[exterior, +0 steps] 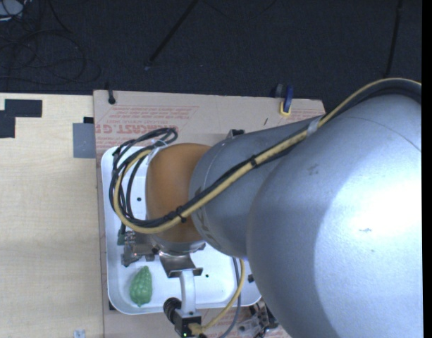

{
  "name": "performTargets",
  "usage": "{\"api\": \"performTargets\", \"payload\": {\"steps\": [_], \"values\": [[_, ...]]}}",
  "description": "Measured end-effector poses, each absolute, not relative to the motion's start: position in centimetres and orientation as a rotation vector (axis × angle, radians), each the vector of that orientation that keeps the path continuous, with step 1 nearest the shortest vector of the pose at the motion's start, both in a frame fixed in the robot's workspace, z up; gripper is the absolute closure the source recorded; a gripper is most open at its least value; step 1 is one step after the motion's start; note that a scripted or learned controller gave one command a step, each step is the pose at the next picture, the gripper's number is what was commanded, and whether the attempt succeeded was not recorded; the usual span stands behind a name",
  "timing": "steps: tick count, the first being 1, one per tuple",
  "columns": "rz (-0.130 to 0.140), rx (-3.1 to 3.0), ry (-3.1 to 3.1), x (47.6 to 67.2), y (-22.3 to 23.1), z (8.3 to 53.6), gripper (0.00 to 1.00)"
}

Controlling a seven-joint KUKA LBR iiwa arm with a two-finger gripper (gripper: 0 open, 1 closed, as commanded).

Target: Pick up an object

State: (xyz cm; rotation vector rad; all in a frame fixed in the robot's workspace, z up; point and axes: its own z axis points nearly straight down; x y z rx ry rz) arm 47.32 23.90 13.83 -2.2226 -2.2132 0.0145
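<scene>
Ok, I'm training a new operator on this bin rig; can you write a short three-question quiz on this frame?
1. True or false: the green object lies in the white bin.
2. What colour is the band above the arm's wrist?
3. The green object sits near which corner of the bin in the camera view? A) near left B) far right

Key: 1 true; 2 orange; 3 A.

We see a white bin (117,298) on brown cardboard (201,115), a blue clip (287,97) at its far edge.
</scene>
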Motion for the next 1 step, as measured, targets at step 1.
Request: {"api": "performTargets", "payload": {"steps": [1], "values": [[-0.004, -2.230, -2.220, 56.06, 20.37, 18.55, 0.00]]}}
